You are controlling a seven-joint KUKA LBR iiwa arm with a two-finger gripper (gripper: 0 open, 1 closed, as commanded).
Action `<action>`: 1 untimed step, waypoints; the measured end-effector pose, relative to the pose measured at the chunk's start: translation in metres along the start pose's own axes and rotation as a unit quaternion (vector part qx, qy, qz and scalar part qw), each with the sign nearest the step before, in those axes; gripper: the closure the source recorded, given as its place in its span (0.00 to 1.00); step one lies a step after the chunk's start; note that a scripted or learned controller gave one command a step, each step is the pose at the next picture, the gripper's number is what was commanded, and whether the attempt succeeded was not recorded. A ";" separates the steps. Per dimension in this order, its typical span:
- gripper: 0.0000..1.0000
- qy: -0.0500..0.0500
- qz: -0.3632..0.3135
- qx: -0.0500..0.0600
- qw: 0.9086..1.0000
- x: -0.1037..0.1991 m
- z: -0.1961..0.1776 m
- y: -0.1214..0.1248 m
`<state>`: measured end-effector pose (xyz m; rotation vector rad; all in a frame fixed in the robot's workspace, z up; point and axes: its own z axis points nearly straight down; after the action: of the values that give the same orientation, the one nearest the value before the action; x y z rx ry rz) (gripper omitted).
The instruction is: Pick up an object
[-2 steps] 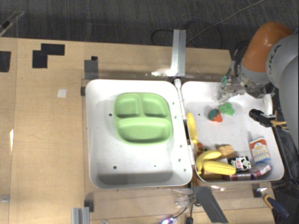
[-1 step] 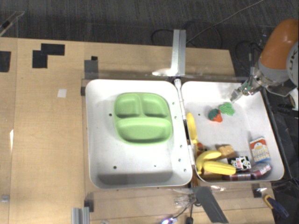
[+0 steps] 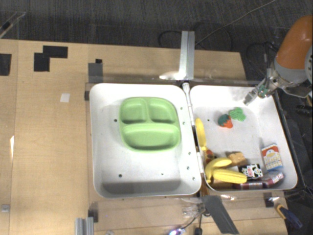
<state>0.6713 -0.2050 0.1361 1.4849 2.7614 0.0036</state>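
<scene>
Two shallow white plastic bins side by side on a light wooden bench (image 3: 49,146). In the left bin (image 3: 105,175), a pale green divided plastic tray (image 3: 148,123) upside or flat in the middle, with free white floor all around it, mostly toward the near edge. In the right bin (image 3: 266,126), wide free floor in the upper half and along the right wall; crowded near corner.

Metal two-finger gripper (image 3: 250,98) at the upper right of the right bin, low over the far rim area, below the orange band (image 3: 292,45) of the arm. Nothing visible between the fingertips; too small and blurred to say if spread or pressed together.

Nearest to it, a small orange-and-green toy vegetable (image 3: 230,118), apart from the gripper, alone on open floor. Yellow toy bananas (image 3: 222,172) and one long yellow piece (image 3: 200,134) along the middle wall. Small tan block (image 3: 236,157), black-and-white small box (image 3: 253,171), dark red long item (image 3: 266,181) touching each other. White-and-red small carton (image 3: 271,156) near the right wall; print not readable.
</scene>
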 end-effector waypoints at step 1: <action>0.00 0.000 0.000 0.000 1.000 0.000 0.000 0.000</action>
<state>0.6712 -0.2050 0.1360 1.4853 2.7614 0.0037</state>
